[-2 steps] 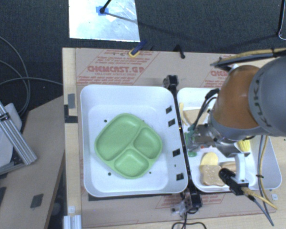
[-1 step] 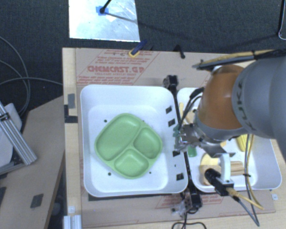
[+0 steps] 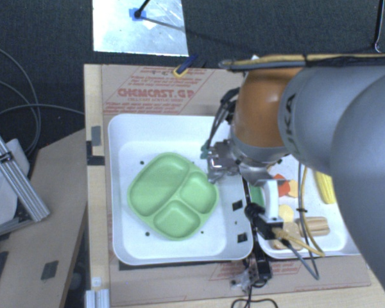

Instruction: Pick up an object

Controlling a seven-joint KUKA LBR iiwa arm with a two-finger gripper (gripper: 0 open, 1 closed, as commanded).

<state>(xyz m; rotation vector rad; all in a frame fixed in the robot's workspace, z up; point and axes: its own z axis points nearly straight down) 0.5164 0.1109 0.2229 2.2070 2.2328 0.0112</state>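
A light green divided plate lies flat in the left white bin. In the right white bin I see a yellow object, a small orange piece, a pale yellow piece, a wooden cylinder and a green item partly under the arm. My gripper hangs below the orange wrist band, over the divide between the two bins and just right of the plate's edge. The wrist hides its tips.
The grey arm covers most of the right bin's upper half. A cardboard sheet lies under and behind the bins. A shiny square plate sits at the back. Cables and a metal frame are at far left.
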